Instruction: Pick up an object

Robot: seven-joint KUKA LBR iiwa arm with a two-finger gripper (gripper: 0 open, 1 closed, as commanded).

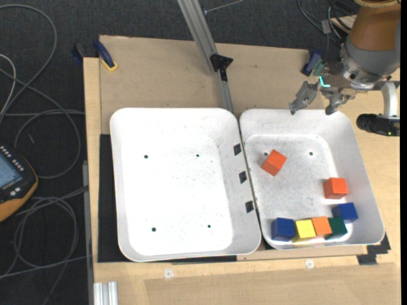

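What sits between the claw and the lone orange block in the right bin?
Nothing visible. The open claw hangs over the right bin's far rim; bare floor separates it from the orange block. The other blocks lie farther along the near wall.

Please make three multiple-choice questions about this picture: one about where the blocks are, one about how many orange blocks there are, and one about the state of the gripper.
1. Where do the blocks lie?
A. In the left bin
B. In the right bin
C. On the bare bench

2. How many orange blocks are there?
A. One
B. Three
C. Five

3. What is the state of the gripper?
A. Open and holding nothing
B. Shut on a blue block
C. Shut on a yellow block

Answers:
1. B: every block lies inside the right bin, most along its near edge.
2. B: one orange block lies apart near the middle, a second by the right wall, a third in the row between the yellow block and the green block.
3. A: the gripper hangs over the bin's far rim with fingers spread and nothing between them.
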